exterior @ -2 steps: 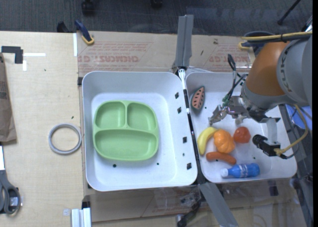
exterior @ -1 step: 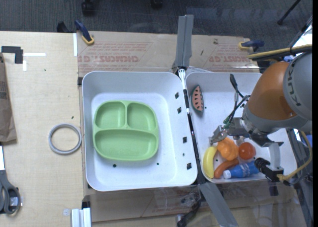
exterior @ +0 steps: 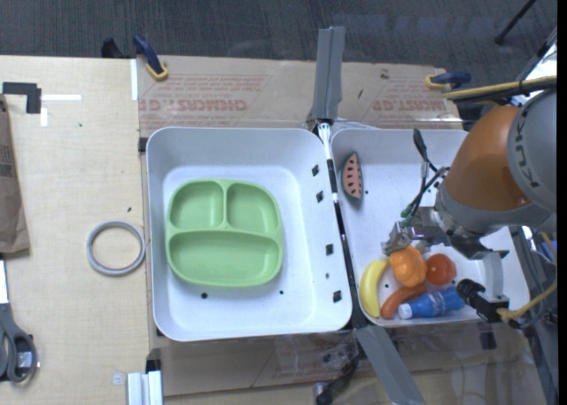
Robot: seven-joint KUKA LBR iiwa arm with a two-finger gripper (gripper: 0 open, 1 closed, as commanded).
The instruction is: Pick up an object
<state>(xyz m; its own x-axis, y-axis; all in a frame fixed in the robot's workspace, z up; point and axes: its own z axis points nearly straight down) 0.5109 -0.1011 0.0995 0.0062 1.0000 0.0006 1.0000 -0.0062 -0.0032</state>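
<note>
The right bin [exterior: 383, 189] holds a cluster of toy food at its near end: a yellow banana [exterior: 371, 284], an orange fruit [exterior: 407, 266], a red tomato [exterior: 441, 268], an orange carrot [exterior: 398, 299] and a blue bottle [exterior: 435, 304] lying on its side. A watermelon slice [exterior: 353, 175] lies alone near the bin's left wall. My gripper [exterior: 399, 239] hangs low over the cluster, just above and left of the orange fruit and close to the banana's top end. The arm's orange band hides the bin's right side.
The left bin [exterior: 152, 217] holds a green divided plate [exterior: 226, 233]. On the bench to the left lie a grey tape ring [exterior: 116, 246], a brown bag [exterior: 11, 190] and scissors [exterior: 16, 352]. Clamps [exterior: 151, 58] sit along the cardboard at the back.
</note>
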